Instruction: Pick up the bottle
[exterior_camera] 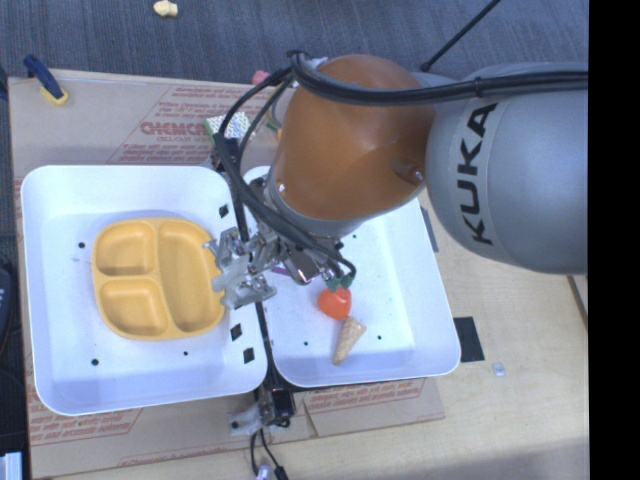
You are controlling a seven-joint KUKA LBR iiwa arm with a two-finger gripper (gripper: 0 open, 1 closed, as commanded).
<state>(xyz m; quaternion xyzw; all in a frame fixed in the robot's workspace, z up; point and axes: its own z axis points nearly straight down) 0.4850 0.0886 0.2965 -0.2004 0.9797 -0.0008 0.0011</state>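
Observation:
My gripper (pixel 243 268) hangs low over the ridge where the two white bins meet, just right of the yellow plate. The arm's orange band (pixel 345 138) and grey body hide most of the right bin's back half. A small pinkish-purple object (pixel 303 268) peeks out from under the wrist, right beside the gripper. It may be the bottle, but too little of it shows to be sure. I cannot see anything held in the gripper.
A yellow three-compartment plate (pixel 155 278) lies in the left bin (pixel 60 368). In the right bin (pixel 420 318) sit a red-orange toy fruit (pixel 336 302) and a tan cone (pixel 348 339). Black cables run along the arm. Cardboard lies under both bins.

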